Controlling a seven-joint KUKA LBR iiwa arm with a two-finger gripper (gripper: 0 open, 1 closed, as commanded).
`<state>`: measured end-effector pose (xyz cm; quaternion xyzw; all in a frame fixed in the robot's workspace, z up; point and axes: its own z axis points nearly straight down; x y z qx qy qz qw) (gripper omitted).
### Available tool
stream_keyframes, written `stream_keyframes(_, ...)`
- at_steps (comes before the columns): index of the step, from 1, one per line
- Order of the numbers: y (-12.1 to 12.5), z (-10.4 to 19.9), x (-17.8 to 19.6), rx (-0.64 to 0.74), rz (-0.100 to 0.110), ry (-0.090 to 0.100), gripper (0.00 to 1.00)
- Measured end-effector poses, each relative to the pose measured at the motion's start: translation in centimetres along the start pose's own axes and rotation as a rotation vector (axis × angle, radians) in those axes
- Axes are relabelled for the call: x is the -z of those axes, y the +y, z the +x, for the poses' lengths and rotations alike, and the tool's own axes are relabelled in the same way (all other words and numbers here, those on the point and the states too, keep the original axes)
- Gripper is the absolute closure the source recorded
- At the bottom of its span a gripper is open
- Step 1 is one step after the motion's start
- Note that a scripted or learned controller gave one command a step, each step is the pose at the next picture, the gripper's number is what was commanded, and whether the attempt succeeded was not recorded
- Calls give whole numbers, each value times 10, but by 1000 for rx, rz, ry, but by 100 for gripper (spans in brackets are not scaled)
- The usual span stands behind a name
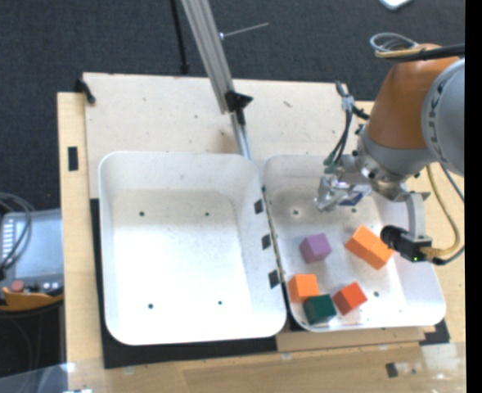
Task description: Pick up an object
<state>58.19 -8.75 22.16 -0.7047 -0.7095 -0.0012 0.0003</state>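
The blocks all sit in your right bin (pixel 421 301): from left to right an orange cube (pixel 304 285), a green cube (pixel 320 308), a purple cube (pixel 314 247), a red cube (pixel 351 297), and a bigger orange block (pixel 369 246) lying tilted, its long side slanting down to the right. Your arm (pixel 408 117) comes in from the right and bends down, so the gripper (pixel 336 193) hangs over the far end of that bin, above the purple cube, holding no block. Your left bin (pixel 114 244) sits just beside it.
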Motion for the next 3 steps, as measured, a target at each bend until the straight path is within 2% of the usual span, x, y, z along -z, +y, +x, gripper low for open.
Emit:
stream_keyframes(1, -21, 57, -1, 0, 1, -1, 100)
stream_keyframes(2, -27, 107, 9, -3, -1, 0, 100)
stream_keyframes(3, -40, 160, 1, 0, 2, -1, 100)
